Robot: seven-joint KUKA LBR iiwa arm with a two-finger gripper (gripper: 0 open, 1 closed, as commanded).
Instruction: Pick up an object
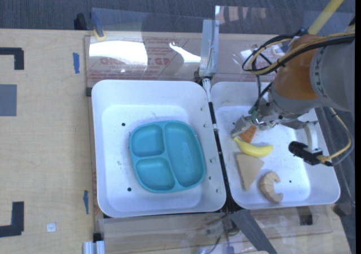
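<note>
Small orange carrot-like piece [247,133] under hand [246,126], touching yellow banana [254,148].

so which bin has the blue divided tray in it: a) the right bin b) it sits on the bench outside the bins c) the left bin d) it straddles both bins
c: the blue divided tray lies flat inside the left bin, while the right bin holds the banana, the wedge and the croissant under the tool.
</note>
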